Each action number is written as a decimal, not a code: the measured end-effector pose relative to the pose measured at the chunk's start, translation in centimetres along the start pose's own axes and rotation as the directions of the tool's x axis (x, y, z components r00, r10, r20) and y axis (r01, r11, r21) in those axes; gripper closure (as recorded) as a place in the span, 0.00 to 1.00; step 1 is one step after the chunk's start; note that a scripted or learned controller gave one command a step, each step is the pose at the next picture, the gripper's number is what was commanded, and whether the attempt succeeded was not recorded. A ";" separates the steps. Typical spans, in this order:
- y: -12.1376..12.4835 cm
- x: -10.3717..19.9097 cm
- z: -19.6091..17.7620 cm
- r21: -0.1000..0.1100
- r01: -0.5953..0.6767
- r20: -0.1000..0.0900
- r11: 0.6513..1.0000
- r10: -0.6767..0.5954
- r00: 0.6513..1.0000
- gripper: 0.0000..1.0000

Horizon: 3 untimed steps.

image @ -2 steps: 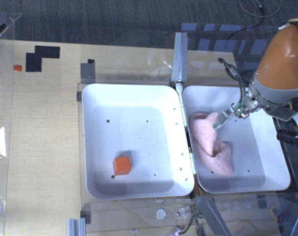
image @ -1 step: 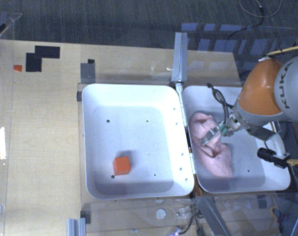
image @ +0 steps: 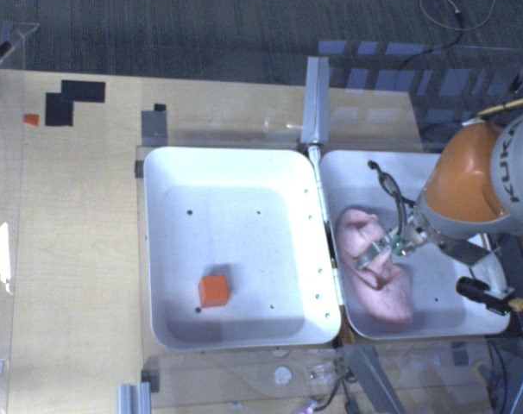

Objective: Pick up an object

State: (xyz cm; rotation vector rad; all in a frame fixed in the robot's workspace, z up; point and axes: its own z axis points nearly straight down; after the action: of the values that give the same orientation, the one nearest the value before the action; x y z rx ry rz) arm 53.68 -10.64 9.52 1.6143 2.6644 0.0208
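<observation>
Pink soft cloth [image: 375, 266] in right bin [image: 434, 166], long axis near-vertical, gripper [image: 380, 253] touching it, grip unclear

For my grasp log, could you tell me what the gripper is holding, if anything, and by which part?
It cannot be told: the gripper is down on the pink soft object in the right bin, near its upper middle, but no grip shows.

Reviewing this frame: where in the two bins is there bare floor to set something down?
Left bin: bare nearly all over, except around the orange block near its front. Right bin: crowded, with pink cloth on its left half and the gripper on it; only a bare strip at the front right.
</observation>
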 end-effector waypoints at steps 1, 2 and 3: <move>3.2 -2.3 0.2 0.008 -0.064 -0.005 0.998 0.064 0.998 0.00; 2.2 -0.9 0.1 0.002 -0.060 0.001 0.998 0.060 0.998 0.00; 7.0 -2.5 0.4 0.009 -0.315 -0.002 0.949 0.315 0.949 0.00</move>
State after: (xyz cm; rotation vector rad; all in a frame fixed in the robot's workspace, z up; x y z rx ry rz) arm 61.03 -9.67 9.38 2.0247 2.3808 0.0193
